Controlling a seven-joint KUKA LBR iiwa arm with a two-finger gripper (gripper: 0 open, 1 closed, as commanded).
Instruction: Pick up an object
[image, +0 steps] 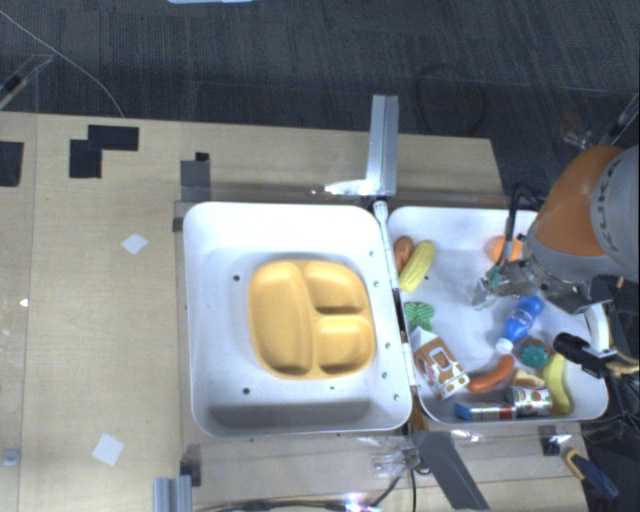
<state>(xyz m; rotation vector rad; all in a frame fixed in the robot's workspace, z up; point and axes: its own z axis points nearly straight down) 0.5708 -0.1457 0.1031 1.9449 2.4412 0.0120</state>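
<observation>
While the jaws (497, 287) hang low in the right white bin (450, 232), state unreadable, you're mid-approach: the small blue plastic bottle (519, 322) lies just beside them, unheld, so next you need a descent squarely over it.

Two white bins sit side by side on the bench. The left bin (205, 300) holds a yellow divided tray (308, 318). The right bin (455, 232) holds toys: a corn cob (416, 264), a blue bottle (519, 322), a sausage (490, 376) and a banana (556, 385). The gripper (497, 285) hangs over this bin, right of centre.
</observation>
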